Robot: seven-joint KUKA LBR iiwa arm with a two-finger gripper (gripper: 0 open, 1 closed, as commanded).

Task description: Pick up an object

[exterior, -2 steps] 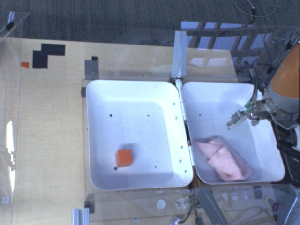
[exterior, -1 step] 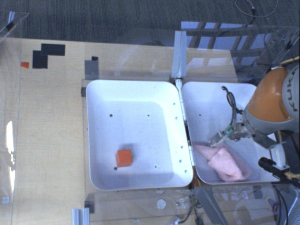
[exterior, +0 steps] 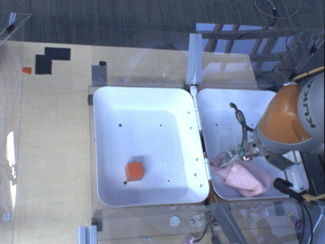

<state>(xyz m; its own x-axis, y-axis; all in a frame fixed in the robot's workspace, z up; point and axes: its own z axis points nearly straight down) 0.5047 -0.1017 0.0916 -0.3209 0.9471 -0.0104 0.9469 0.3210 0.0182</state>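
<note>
Pick not done: the gripper [exterior: 238, 153] is low in the right bin [exterior: 223, 111], at the edge of the pink cloth [exterior: 242, 179]; cannot tell the pincer's state, nothing visibly lifted. The cloth lies at that bin's near side. Count: one pink cloth, one orange block [exterior: 134, 171] in the left bin [exterior: 142, 111], two bins.

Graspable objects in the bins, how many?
2. An orange block lies in the left bin, toward its near left corner. A pink cloth lies in the right bin, near its front edge, by the gripper. The arm may hide more.
</note>
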